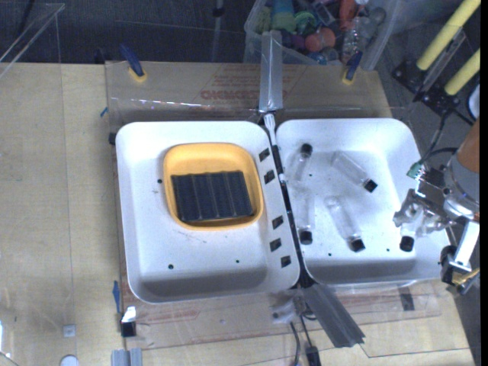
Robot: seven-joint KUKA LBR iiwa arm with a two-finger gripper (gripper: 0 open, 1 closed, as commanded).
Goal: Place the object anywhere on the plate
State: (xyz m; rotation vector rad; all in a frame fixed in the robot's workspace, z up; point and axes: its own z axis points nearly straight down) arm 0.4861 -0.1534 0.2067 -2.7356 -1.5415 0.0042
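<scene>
A yellow square plate (210, 153) lies in the left bin (145, 265), and a dark grey ribbed slab (212, 195) rests flat on it. Several clear plastic bottles with black caps lie scattered in the right bin (396, 132): one (303, 165) near the divider, one (351, 168) in the middle, one (341, 218) lower down. My gripper (414, 213) hangs over the right bin's right edge, just above a small black cap (406, 243). I see nothing clearly held in it.
A metal divider strip (278, 197) with black clips runs between the two bins. A clear tub of colourful toys (320, 14) stands behind the bins. The arm's wrist and cables (457, 227) crowd the right bin's right rim.
</scene>
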